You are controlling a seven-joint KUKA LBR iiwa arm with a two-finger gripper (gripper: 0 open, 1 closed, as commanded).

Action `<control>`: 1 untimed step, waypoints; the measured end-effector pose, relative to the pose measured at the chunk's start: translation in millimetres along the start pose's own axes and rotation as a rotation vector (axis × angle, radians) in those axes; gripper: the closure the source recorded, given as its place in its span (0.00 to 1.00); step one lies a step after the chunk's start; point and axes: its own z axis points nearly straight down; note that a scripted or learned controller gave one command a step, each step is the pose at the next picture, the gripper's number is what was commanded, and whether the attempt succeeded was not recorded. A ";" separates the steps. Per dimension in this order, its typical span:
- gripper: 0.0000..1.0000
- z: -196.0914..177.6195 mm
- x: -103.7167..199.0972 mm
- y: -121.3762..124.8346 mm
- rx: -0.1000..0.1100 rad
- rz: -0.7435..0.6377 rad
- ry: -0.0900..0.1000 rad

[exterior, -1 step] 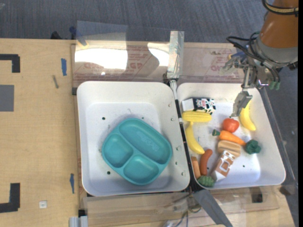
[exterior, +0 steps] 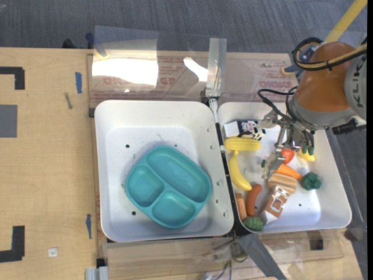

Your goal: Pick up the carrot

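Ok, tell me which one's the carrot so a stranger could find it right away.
Look in the right white bin, below the grey arm's pincer. The carrot lies just under it, right of the banana and left of a green broccoli. It is the plain orange tapered piece, unlike the reddish sausage lower down.

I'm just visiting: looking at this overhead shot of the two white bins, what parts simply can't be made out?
- Two-finger gripper: too small and cluttered in the camera view to tell open from shut, or whether it touches the orange carrot.
- Small black-and-white packet: print too small to read.
- Grey arm with orange band: cut off by the right edge.
- Small green leafy item: too small to identify.
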 end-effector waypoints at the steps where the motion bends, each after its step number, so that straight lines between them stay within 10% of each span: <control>1: 0.00 27.9 39.6 -79.7 0.004 -0.109 -0.010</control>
